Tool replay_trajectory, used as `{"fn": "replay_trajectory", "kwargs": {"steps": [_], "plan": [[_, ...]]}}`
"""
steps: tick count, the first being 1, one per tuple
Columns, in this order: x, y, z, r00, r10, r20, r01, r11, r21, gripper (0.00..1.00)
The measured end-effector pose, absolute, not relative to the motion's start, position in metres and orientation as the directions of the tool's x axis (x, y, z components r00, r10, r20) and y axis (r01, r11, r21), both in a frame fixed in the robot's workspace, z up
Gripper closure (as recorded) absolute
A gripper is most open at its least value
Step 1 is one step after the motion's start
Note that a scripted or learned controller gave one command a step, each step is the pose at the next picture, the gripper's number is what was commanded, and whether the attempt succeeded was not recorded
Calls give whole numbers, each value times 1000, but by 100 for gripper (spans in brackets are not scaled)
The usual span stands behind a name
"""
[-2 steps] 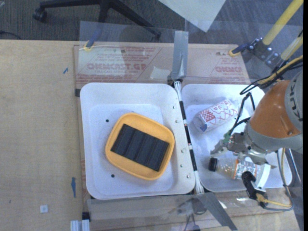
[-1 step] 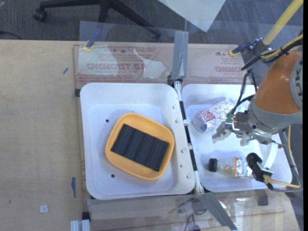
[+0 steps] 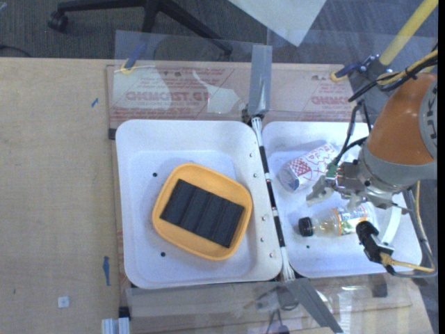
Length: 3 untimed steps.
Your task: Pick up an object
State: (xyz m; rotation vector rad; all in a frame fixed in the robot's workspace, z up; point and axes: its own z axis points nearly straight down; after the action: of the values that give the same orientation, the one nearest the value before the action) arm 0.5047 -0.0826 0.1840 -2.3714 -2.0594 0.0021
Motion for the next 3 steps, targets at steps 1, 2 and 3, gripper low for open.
{"fn": "replay_trajectory", "kwargs": {"steps": [1, 2, 3], "plan": [[479, -66, 205, 47, 999, 1, 999, -47, -4, 0], [481, -69, 184, 109, 994, 1, 994, -109, -5, 0], [545, -95, 169, 91, 996, -1, 996, -91, -1, 0]]}}
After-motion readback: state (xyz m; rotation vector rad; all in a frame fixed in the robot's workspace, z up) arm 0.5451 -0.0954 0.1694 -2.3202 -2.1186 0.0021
